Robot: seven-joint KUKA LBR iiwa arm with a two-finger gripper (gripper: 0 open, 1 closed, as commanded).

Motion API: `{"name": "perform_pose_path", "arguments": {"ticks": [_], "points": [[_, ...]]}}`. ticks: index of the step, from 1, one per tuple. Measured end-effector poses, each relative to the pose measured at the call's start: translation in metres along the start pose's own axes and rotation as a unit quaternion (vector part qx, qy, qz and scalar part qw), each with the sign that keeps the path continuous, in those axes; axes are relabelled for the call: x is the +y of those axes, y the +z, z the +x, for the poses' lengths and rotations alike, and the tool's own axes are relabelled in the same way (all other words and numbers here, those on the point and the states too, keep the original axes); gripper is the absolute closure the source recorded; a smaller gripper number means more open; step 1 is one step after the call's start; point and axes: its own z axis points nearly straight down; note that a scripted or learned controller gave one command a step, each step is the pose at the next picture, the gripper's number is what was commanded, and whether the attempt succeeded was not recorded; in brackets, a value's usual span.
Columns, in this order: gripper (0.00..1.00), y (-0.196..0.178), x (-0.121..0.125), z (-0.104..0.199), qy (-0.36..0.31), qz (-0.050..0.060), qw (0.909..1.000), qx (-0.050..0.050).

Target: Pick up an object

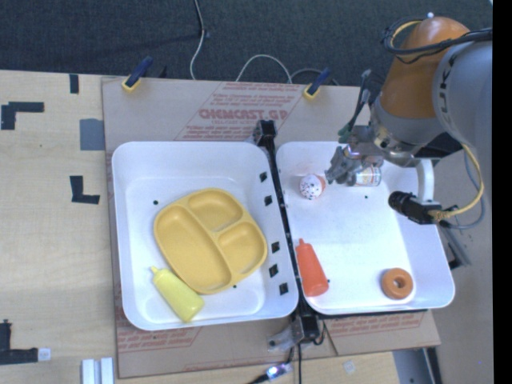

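In the right bin (360,238), a small white ball with red spots (311,186) lies near the far left corner. My gripper (341,171) hangs low just to the right of that ball, at the bin's far side. An orange-red bottle (312,269) lies along the bin's left wall near the front. A brown ring-shaped doughnut (397,282) rests at the front right corner. Nothing can be seen held in the gripper.
The left bin (132,206) holds a yellow divided plate (210,238) and a yellow squeeze bottle (178,293) at its front left. A black divider with clips (274,206) runs between the bins. Cables (436,210) hang off the arm on the right.
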Motion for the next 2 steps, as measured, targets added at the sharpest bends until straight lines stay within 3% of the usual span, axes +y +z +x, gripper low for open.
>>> {"name": "perform_pose_path", "arguments": {"ticks": [1,2], "points": [[1.00,-0.035,0.001,0.000,0.000,0.000,1.0000,0.000],[1.00,-0.037,-0.018,0.053,-0.002,0.003,1.0000,0.001]]}}
